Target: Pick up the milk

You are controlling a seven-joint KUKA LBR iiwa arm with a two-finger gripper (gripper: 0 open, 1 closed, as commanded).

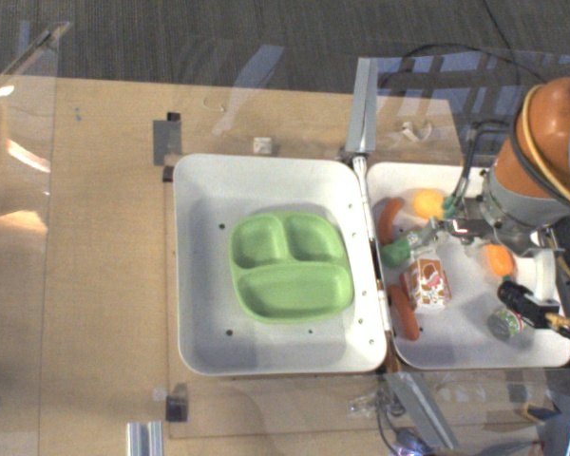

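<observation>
**A:** Where is the milk?

**B:** The milk carton [428, 284] lies on its side in the right bin [456, 350], toward that bin's left half. It is red and white with a picture on the face. A red sausage [405, 312] lies just beside its lower left edge, and another red sausage [389, 218] sits further up, near the bin's upper left corner.

**A:** And the arm?

**B:** The arm [551, 150] reaches in from the right, with its orange band over the bin's upper right part. The gripper [453, 218] is above the carton and apart from it, close to a yellow fruit [427, 202] and a green piece [396, 251]. How far open it is I cannot tell, and nothing shows held in it.

**A:** Anything else?

**B:** An orange piece [500, 259] and a dark can [505, 324] lie to the right. The left bin [199, 255] on the desk [85, 255] holds a green divided plate [290, 266].
</observation>
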